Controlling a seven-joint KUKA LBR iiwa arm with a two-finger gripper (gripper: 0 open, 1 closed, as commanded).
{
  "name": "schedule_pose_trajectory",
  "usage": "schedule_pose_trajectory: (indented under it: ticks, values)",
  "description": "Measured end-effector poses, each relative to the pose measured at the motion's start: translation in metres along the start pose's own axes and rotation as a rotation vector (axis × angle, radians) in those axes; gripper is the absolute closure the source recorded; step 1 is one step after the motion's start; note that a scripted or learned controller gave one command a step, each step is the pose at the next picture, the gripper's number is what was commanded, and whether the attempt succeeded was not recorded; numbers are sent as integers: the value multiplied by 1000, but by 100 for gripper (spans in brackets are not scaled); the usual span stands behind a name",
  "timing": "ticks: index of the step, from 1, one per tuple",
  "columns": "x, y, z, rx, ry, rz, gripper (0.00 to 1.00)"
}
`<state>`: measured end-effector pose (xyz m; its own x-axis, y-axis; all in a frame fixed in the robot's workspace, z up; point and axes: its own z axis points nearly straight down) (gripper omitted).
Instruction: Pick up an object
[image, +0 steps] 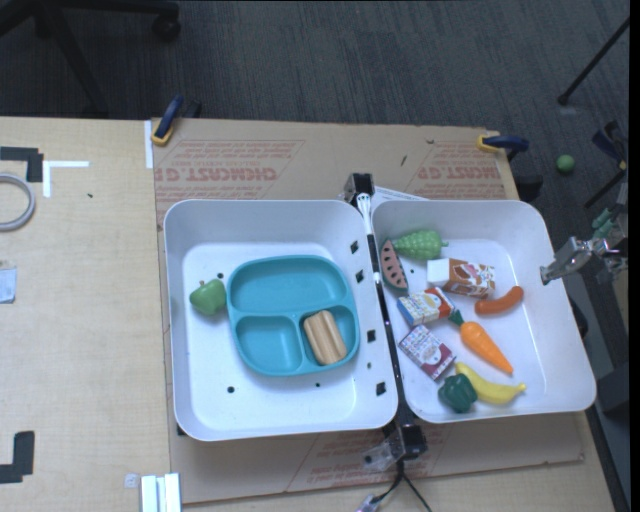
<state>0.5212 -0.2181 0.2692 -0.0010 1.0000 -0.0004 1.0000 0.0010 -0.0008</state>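
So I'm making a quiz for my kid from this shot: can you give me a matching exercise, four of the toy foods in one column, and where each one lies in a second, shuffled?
Things:
1. bread roll
2. green pepper
3. banana
4. corn cob

Places:
A. far end of the right bin, near the divider
B. in a small compartment of the teal tray
C. near end of the right bin, beside the broccoli
D. on the left bin floor, against the tray's left edge

Pairs: 1-B, 2-D, 3-C, 4-A
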Motion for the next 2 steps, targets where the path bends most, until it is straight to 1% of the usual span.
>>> schedule_pose_trajectory:
  ticks: [1,2]
  values:
    - [30,42,107,0,0,0,0]
    - [59,23,173,-10,-5,4,0]
